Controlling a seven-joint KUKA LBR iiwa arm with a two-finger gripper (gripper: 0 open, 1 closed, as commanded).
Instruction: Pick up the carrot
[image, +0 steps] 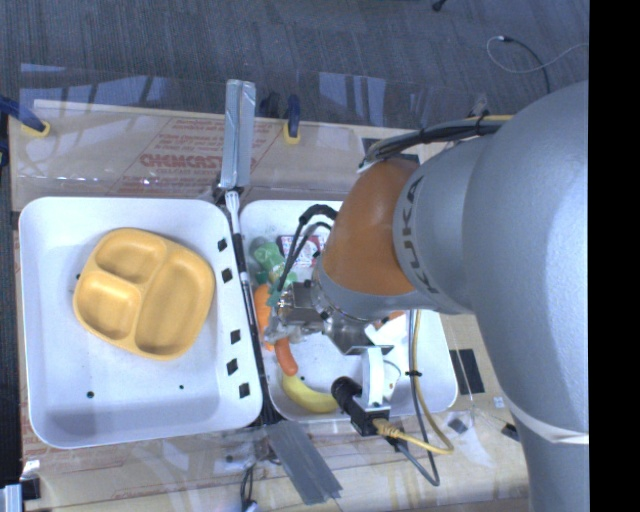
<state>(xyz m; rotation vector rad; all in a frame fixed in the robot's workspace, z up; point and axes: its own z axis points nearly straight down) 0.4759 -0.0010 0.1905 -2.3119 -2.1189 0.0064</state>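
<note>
The grey arm's gripper (285, 308) hovers over the slim orange carrot (262, 305), approaching; next, descend and clamp.

Bench (130, 160) (plastic-sheeted, printed paper beneath), left white bin (40, 330), right white bin (435, 385) side by side

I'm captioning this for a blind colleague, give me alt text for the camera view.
A grey arm reaches over the right bin, above a carrot, a banana and green items. The left bin holds a yellow divided plate.
</note>
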